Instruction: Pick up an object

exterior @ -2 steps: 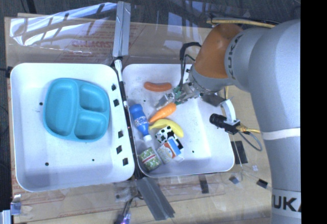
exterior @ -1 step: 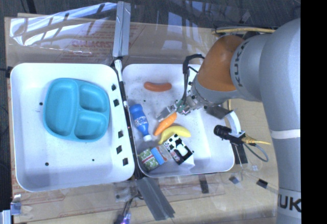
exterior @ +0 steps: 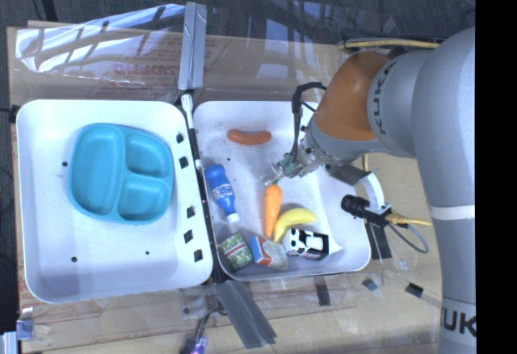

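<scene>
The right bin (exterior: 339,255) holds several things. A brown sausage (exterior: 249,136) lies near its far wall. A blue bottle with a white cap (exterior: 220,191) lies along the left wall. An orange carrot (exterior: 272,208) stands lengthwise in the middle, with a yellow banana (exterior: 292,220) beside it. At the near wall lie a black-and-white toy cow (exterior: 308,242), a green can (exterior: 234,249) and a small carton (exterior: 262,250). My gripper (exterior: 287,166) hangs low in this bin, just above the carrot's green top end.
The left bin (exterior: 40,207) bears a blue divided plate (exterior: 121,173). Black clips line the wall between the two bins (exterior: 192,199). The grey arm with its orange band (exterior: 355,102) covers the right bin's far right corner.
</scene>
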### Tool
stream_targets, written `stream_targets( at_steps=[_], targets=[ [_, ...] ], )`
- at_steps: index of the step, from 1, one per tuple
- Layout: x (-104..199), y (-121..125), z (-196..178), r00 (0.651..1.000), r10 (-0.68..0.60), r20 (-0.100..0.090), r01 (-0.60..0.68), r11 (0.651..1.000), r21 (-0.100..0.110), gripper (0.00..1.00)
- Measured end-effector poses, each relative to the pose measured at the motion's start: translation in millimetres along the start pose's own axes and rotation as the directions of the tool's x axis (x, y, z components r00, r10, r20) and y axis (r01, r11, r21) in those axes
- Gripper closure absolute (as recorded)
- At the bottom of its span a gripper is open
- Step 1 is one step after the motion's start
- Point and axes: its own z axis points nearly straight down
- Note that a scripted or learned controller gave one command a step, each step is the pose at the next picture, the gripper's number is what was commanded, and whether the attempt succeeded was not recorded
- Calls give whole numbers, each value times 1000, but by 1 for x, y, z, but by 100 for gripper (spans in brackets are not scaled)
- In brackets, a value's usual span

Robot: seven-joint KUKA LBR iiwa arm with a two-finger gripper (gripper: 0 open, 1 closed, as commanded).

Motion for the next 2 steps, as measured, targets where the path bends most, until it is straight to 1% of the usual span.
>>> stream_targets(
  at_steps=[1, 2],
  targets=[
    [28, -9, 11, 931, 364, -2, -364, 931, 4, 100],
    [47, -24, 12, 724, 690, -1, -690, 724, 7, 100]
  ],
)
